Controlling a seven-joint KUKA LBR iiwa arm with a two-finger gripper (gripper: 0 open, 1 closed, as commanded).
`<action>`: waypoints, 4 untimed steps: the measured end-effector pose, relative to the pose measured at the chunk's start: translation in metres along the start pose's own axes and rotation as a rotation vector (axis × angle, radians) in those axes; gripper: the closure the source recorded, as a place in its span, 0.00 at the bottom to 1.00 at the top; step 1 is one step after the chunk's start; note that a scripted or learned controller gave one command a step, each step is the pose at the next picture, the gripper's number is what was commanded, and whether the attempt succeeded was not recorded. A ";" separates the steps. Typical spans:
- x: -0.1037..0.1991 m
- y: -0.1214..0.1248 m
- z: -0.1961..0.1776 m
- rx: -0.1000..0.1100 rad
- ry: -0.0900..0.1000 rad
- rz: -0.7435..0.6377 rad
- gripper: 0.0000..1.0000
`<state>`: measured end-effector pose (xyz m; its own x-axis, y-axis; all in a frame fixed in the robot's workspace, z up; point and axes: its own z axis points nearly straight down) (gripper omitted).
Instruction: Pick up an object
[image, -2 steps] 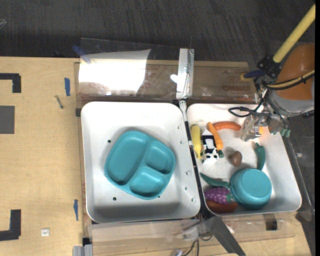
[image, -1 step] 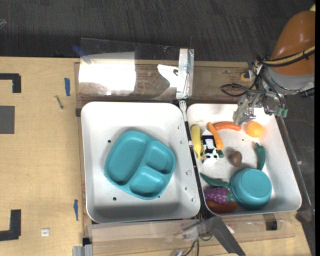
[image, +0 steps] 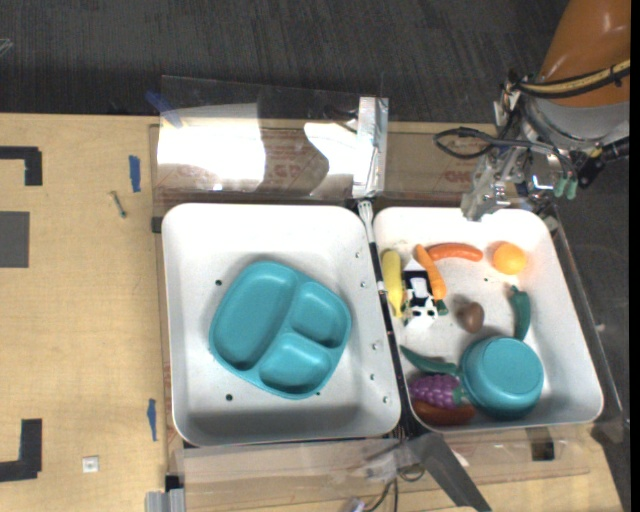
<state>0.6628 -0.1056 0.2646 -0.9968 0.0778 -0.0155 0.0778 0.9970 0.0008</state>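
Observation:
My gripper (image: 487, 200) hangs at the far edge of the right bin (image: 575, 300), above its back rim and empty. Below it in the bin lie an orange sausage-shaped toy (image: 455, 253), an orange ball (image: 509, 258), a small carrot (image: 430, 272), a yellow banana (image: 391, 280), a black-and-white toy (image: 422, 300), a brown nut-like piece (image: 470, 316) and a green pepper (image: 520, 312). A teal pot (image: 505, 375) and purple grapes (image: 440, 392) sit at the near end.
The left bin (image: 190, 240) bears a teal divided plate (image: 282, 327). A shiny plastic sheet (image: 270, 150) lies behind the bins. Cables (image: 465, 143) run behind the right bin. Wooden bench (image: 70, 300) stretches to the left.

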 end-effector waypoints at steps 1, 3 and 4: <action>0.026 -0.027 0.101 -0.004 0.016 -0.393 1.00; -0.003 0.048 -0.008 -0.001 0.000 -0.208 1.00; 0.001 0.089 -0.016 -0.003 0.002 -0.195 1.00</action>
<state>0.6686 -0.0170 0.2812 -0.9930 -0.1172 -0.0133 -0.1172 0.9931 0.0008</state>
